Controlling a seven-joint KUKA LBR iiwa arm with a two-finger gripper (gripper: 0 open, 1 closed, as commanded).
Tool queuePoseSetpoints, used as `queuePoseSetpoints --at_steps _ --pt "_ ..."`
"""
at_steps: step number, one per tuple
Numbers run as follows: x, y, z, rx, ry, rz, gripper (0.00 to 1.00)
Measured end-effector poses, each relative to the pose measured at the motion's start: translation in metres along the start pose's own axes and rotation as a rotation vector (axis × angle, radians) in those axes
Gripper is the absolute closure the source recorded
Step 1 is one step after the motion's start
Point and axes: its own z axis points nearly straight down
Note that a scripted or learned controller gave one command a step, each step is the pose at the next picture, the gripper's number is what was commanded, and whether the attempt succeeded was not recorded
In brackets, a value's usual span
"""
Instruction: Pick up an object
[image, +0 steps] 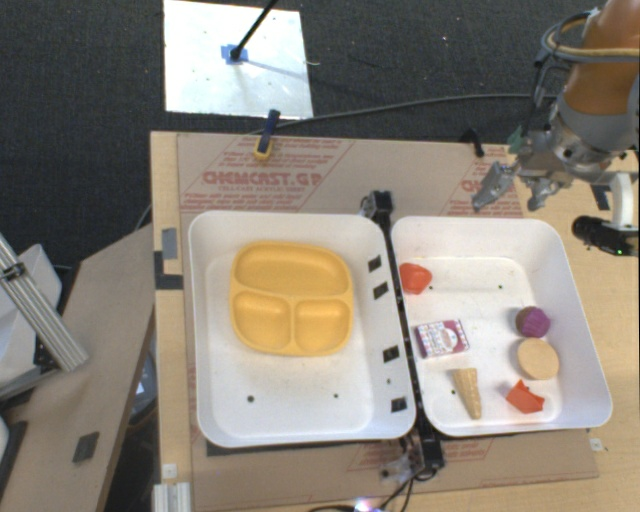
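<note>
Six small objects are spread in the right bin (575, 290), the red piece (415, 277) nearest, at seven o'clock from the gripper (515, 190), which is parked above the rim, parted, nothing held.

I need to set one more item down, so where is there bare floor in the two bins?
Left bin: bare strip below the yellow divided plate. Right bin: open middle between red piece and purple ball. Crowded lower right: pink packet, cone, tan disc.
</note>
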Motion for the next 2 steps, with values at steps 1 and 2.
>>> queuePoseSetpoints --at_steps 1,2 --pt "0.0 0.002 -0.007 -0.011 -0.001 -0.002 0.0" --pt "-0.009 -0.001 0.042 -0.008 -0.002 0.001 0.0"
